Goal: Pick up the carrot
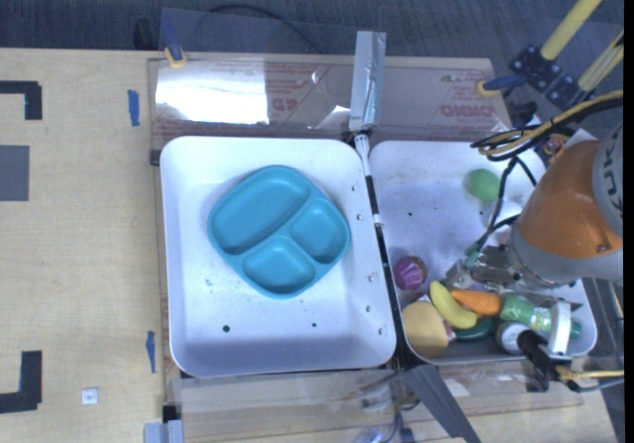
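Over the right bin (426,183), the hand (482,271) hovers just above the carrot (476,302), beside a banana (451,305); its grip cannot be told.

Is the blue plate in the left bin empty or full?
Empty: the blue plate shows three bare compartments; the toy food lies in the right bin.

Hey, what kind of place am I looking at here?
Probably a robotics lab test bench: a grey and orange robot arm over two white bins, with toy food like a carrot and a blue divided plate.
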Motion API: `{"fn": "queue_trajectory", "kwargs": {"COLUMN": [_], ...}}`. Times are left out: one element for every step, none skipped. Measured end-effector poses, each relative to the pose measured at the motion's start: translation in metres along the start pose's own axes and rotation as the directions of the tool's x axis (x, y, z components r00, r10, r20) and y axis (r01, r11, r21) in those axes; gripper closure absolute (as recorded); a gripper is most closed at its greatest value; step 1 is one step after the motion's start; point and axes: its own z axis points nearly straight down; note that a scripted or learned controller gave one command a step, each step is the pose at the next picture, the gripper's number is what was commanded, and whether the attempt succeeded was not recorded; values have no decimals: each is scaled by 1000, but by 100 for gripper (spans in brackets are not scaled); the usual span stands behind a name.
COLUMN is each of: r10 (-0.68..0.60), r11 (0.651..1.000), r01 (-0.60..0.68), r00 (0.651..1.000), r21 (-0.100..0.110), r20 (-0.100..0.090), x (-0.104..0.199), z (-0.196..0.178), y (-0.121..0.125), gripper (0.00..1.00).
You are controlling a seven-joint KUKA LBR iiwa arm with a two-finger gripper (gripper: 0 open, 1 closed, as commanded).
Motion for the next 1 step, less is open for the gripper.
{"fn": "queue_trajectory", "kwargs": {"r10": [-92], "r11": [996], "r01": [92], "r00": [996], "r21": [1], "r20": [0], "x": [1], "z": [0], "y": [-1], "gripper": [0]}}
